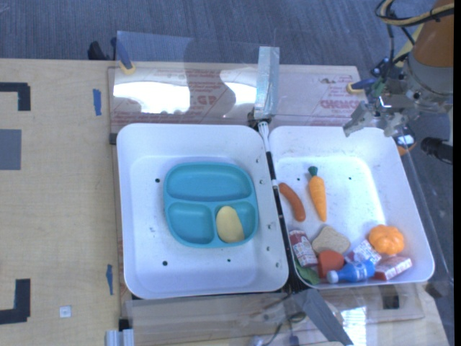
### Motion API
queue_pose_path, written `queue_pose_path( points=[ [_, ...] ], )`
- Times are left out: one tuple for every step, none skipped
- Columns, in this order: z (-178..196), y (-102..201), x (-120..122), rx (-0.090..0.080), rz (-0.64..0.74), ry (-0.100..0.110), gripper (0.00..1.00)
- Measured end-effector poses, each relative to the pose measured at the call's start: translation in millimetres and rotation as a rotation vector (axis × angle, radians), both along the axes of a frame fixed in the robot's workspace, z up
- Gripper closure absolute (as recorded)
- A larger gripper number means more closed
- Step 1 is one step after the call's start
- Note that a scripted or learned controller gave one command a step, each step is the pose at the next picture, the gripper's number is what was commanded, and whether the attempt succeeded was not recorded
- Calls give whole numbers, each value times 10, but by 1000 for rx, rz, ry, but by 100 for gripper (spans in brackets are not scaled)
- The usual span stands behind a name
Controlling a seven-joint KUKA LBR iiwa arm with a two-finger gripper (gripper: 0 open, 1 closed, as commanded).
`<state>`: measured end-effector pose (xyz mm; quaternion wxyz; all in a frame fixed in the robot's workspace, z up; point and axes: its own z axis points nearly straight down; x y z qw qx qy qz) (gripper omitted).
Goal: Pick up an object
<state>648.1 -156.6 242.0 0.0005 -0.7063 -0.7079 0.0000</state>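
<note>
The right bin [392, 166] holds a carrot [318, 195], a sausage [292, 201], a slice of bread [330, 239], an orange fruit [387, 240], a blue bottle [356, 272], a red piece [330, 260] and small packets [302, 248]. In the left bin [137, 215] lies a teal divided tray [189, 218] with a yellow potato-like piece [230, 224] in its lower right compartment. My gripper [379, 119] hangs over the far right rim of the right bin, above and apart from the objects. I see nothing between its fingers.
A clear plastic wall [187, 85] and a grey post [266, 78] stand behind the bins. The wooden bench [57, 215] stretches to the left with black markers. Cables [403, 2] loop above the arm at the upper right.
</note>
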Motion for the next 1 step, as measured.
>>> queue_pose_path(
  points=[
    [487, 54, -457, 0, -284, 0, 0]
  ],
)
